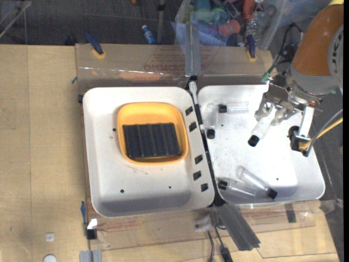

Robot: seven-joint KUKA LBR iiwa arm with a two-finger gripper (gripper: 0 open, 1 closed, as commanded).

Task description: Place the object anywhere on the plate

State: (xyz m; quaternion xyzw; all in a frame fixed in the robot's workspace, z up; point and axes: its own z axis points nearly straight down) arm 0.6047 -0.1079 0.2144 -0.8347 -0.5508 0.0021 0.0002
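- The bench under me is pale wood, with clear sheeting taped across its far side and a tub of coloured toys behind that.
- Two white bins sit side by side: the left bin carries a yellow plate with a dark ribbed block lying on it.
- The right bin holds clear tubes with black caps: one by the far wall, two near the front.
- My gripper hangs over the right bin, its fingers closed on a clear tube tilted cap-down; the grip looks real, though the view is blurry there.
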